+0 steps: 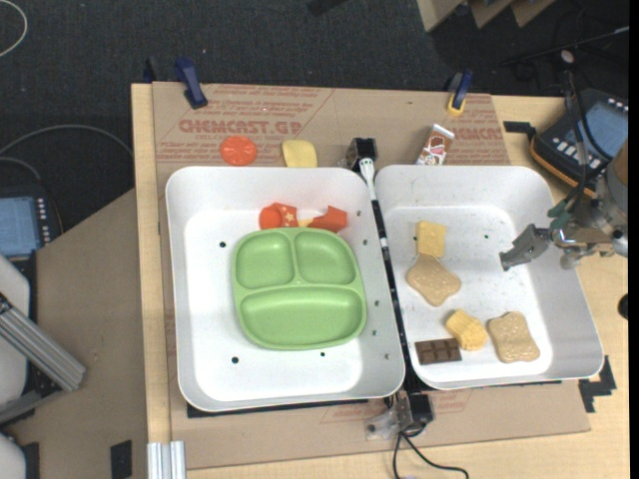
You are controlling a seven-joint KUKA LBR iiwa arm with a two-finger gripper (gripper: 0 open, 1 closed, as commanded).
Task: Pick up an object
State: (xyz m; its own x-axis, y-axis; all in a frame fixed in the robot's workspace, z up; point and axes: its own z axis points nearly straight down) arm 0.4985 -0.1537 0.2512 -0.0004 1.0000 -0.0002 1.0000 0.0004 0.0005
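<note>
Food pieces lie in the right bin: yellow cube, tan biscuit, brown bar at lower centre. Gripper hangs at right over the bin, carrying nothing; finger spread cannot be told.

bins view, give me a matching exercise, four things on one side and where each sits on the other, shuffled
Things:
1. green plate
2. brown bar
3. orange disc
4. gripper

Places:
A. on the cardboard behind the left bin
B. front edge of the right bin
C. middle of the left bin
D. over the right bin's right side

Pairs: 1-C, 2-B, 3-A, 4-D
</note>
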